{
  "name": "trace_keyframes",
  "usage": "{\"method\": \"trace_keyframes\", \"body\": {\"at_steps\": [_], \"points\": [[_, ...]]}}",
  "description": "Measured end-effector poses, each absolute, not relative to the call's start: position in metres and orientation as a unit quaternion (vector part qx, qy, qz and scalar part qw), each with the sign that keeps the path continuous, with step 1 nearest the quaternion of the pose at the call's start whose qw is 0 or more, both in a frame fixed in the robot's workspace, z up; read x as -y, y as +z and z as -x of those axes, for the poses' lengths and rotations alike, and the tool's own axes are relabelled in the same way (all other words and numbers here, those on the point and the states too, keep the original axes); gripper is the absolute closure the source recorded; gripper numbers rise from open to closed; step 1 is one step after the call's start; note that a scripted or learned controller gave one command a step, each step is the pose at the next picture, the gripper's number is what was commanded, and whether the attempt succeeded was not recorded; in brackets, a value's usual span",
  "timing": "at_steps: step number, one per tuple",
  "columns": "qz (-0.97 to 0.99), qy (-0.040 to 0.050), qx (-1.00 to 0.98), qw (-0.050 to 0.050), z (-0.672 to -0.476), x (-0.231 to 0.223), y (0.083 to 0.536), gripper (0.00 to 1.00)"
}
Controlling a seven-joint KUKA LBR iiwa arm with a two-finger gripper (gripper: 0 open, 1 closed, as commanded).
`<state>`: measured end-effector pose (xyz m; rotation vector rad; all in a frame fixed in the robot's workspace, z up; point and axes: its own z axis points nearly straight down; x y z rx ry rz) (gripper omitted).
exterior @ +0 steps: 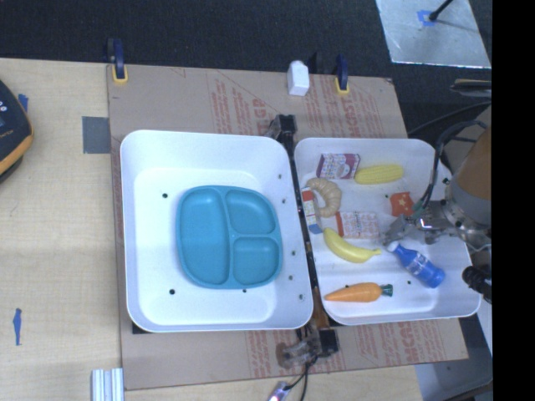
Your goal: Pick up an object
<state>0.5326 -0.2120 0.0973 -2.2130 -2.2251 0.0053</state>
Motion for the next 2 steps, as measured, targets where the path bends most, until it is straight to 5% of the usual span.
{"method": "trace_keyframes", "body": {"at_steps": [2], "points": [[0.705, 0.0001, 0.709, 0.001, -0.657, 0.138, 0.124, 0.0]]}}
